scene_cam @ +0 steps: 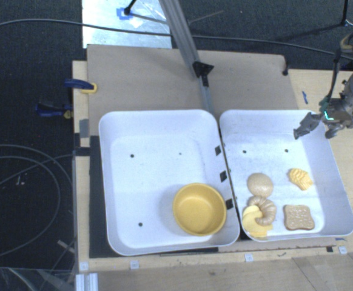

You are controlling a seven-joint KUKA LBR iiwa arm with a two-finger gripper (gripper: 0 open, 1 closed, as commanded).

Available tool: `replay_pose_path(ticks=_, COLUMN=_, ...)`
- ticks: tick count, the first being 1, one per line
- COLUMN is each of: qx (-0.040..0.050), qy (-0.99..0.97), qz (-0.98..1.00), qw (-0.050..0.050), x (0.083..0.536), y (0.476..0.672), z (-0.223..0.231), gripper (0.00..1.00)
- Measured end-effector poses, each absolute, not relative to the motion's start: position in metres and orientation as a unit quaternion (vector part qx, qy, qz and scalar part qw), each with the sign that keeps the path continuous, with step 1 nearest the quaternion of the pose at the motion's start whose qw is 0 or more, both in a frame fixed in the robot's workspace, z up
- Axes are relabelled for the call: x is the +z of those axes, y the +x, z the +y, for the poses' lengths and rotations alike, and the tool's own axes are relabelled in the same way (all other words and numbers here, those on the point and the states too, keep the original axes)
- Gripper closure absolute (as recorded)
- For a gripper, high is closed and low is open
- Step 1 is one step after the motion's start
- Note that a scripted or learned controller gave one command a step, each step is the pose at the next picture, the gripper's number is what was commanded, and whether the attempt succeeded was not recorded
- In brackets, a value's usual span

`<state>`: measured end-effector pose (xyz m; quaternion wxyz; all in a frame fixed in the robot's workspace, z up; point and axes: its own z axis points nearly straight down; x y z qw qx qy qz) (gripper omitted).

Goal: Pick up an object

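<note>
My gripper (318, 130) hangs over the right bin's (267, 132) far right rim, fingers spread open with nothing between them. Toy food lies in the near part of that bin. There is a small yellow ridged piece (300, 178), a beige round bun (259, 183), a tan croissant (264, 210) resting on a yellow piece (253, 224), and a brown toast slice (298, 217). The yellow ridged piece is the closest to the gripper, lying nearer the camera and a little to the left. A yellow bowl (199, 208) sits upright in the left bin (140, 144).
The two bins touch along a middle rim with black clips (222, 176). A grey pole (182, 29) slants down to the back of the bench between them. Blue and yellow clamps (73, 96) sit at the bench's left edge.
</note>
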<state>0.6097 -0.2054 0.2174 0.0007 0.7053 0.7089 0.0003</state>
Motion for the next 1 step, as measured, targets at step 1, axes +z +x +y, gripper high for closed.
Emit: replay_pose_path(ticks=1, qx=0.0004, qy=0.705, qz=0.709, qw=0.001, x=0.2177, y=0.6098, z=-0.2054, gripper=0.0)
